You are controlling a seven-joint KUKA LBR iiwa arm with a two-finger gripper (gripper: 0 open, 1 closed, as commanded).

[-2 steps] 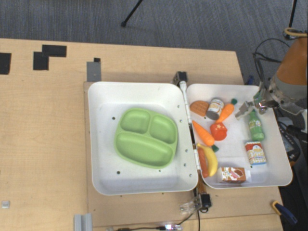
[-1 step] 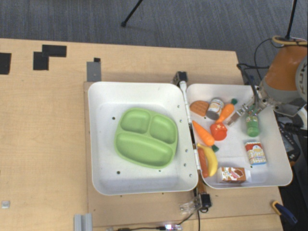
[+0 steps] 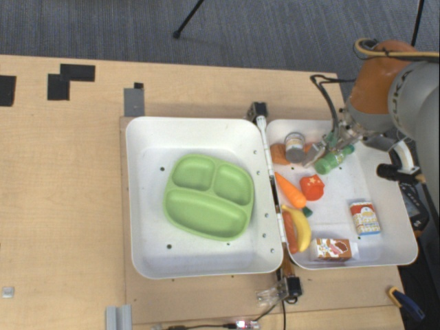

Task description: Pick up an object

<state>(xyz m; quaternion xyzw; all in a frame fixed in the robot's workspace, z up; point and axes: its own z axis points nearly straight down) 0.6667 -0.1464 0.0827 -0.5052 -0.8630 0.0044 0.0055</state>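
Arm: grey with an orange band, reaching in from the right of the frame over the right bin (image 3: 385,253).
Gripper (image 3: 328,151): low over the upper part of the right bin, beside a green bottle (image 3: 335,159); from here I cannot tell how it is set.
Right bin contents: small can (image 3: 295,144) at upper left, red tomato (image 3: 313,187) and carrot (image 3: 291,190) mid-left, banana (image 3: 300,229) at lower left, two small boxes (image 3: 365,218) (image 3: 333,249) toward the lower right.
Left bin (image 3: 148,184): a green divided tray (image 3: 208,196) lies in the middle.
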